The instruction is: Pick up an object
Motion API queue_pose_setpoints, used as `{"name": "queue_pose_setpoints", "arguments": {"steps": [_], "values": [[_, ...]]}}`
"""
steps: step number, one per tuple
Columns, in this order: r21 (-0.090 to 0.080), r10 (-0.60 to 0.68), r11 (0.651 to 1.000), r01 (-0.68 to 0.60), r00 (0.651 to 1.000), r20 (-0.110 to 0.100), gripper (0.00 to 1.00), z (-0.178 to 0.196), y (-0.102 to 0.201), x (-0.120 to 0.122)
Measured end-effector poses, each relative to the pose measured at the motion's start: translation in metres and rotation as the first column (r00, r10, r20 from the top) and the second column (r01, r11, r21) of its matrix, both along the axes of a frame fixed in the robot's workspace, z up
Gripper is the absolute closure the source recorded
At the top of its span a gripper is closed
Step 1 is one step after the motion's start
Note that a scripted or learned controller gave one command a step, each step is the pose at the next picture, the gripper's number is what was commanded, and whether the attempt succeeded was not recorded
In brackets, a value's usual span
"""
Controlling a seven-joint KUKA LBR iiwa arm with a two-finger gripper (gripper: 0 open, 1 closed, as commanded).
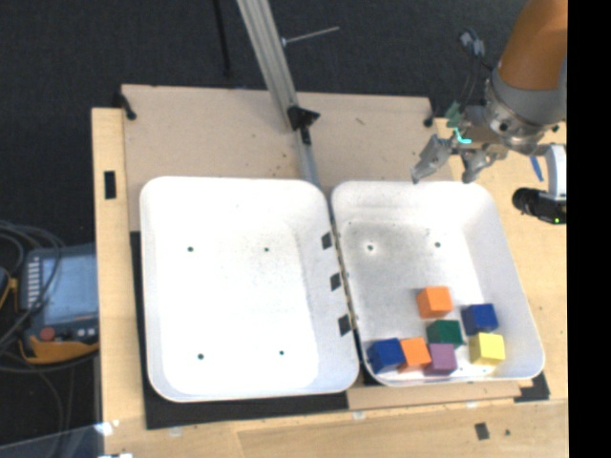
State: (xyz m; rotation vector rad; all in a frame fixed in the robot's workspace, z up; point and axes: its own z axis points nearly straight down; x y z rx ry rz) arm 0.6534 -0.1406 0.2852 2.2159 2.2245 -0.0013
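Wooden bench, two white bins: the end effector (447, 164) hangs spread and empty at upper right, while the blocks (438, 337) huddle lower right, so a grab could easily wedge between neighbours.

A tan wooden bench (220, 127) stands on dark carpet and carries two shallow white bins side by side, their inner rims nearly touching. The left bin (239, 284) shows a few small dark dots on its floor. The right bin (382, 237) has a greyish, scuffed floor. A black mat (239, 410) protrudes beneath the left bin's near edge. Three small black clips (336, 281) sit along the seam between the bins. A slanted aluminium rail (272, 60) descends to a black bracket (303, 119) behind the bins. Off the bench's left side lies a handheld pendant with a screen (59, 299), cables beside it.
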Motion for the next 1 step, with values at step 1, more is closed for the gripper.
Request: {"name": "queue_pose_setpoints", "arguments": {"steps": [1], "values": [[-0.001, -0.003, 1.000, 0.003, 1.000, -0.004, 0.00, -0.0420, 0.0010, 0.0001]]}}
